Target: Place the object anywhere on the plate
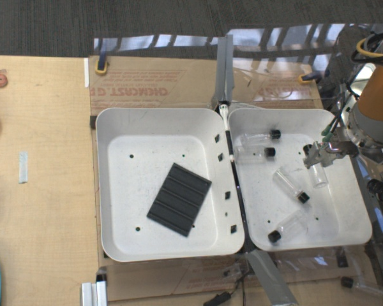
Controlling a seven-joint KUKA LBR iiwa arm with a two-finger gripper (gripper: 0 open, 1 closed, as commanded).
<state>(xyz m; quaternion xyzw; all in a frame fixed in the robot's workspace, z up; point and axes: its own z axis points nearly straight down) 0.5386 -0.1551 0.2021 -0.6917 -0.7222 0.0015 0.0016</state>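
While my gripper [318,160] hovers near a vial [318,174], grip unreadable, I should centre over it before carrying toward the plate [179,199].

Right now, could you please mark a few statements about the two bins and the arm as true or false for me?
1. The black ridged plate lies in the left bin. True.
2. The clear vials lie on the plate. False: they lie in the right bin.
3. The gripper hangs over the right bin. True.
4. The vials have red caps. False: the caps are black.
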